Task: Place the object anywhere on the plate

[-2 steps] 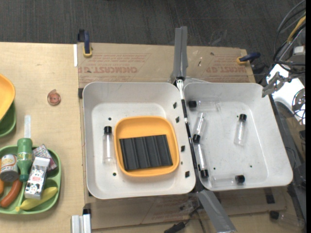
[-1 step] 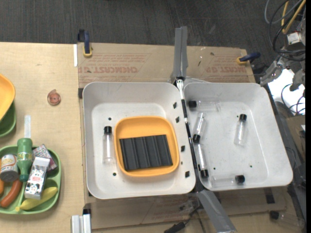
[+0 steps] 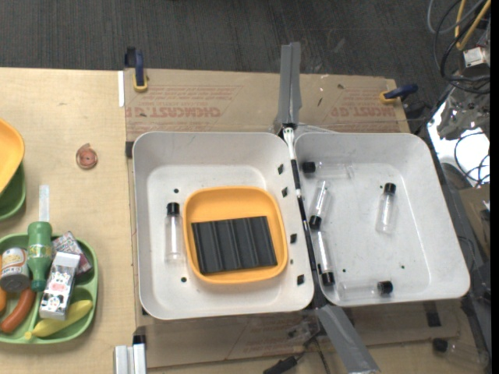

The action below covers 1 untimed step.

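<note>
An orange square plate (image 3: 232,197) sits in the middle of the left white bin (image 3: 148,287). A black ridged block (image 3: 234,245) lies flat on the plate. A clear vial with a black cap (image 3: 172,231) lies in the left bin just left of the plate, apart from it. The right white bin (image 3: 437,232) holds several more clear vials with black caps: one (image 3: 318,204) near the left wall, one (image 3: 386,207) right of centre, one (image 3: 327,167) at the far side and one (image 3: 366,289) at the near wall.
A green tray (image 3: 87,306) with toy food and a bottle stands on the wooden table at the far left, beside an orange bowl (image 3: 8,158). A small pink disc (image 3: 86,157) lies on the table. Clamps (image 3: 137,70) hold the cardboard. Cables (image 3: 468,22) hang at the right.
</note>
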Tool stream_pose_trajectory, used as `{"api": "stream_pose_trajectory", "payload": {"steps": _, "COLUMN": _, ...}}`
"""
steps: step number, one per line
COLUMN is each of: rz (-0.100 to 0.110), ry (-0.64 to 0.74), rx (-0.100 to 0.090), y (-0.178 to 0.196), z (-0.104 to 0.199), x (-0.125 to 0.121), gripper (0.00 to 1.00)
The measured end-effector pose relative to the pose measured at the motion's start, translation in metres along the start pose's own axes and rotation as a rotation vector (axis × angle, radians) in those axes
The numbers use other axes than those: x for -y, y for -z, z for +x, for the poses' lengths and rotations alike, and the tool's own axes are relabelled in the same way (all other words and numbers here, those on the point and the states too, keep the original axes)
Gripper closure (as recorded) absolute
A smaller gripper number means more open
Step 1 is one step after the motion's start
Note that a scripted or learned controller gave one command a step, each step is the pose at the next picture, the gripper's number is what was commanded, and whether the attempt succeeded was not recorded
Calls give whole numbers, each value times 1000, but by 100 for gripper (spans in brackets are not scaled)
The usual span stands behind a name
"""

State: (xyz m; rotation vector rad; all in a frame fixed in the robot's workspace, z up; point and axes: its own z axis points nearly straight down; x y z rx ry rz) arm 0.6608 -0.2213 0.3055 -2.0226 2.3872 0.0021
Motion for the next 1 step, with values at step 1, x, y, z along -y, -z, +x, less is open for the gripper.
{"api": "stream_pose_trajectory", "payload": {"steps": 1, "rz": -4, "ry": 204, "rx": -5, "y": 126, "z": -1, "x": 0, "gripper": 100}}
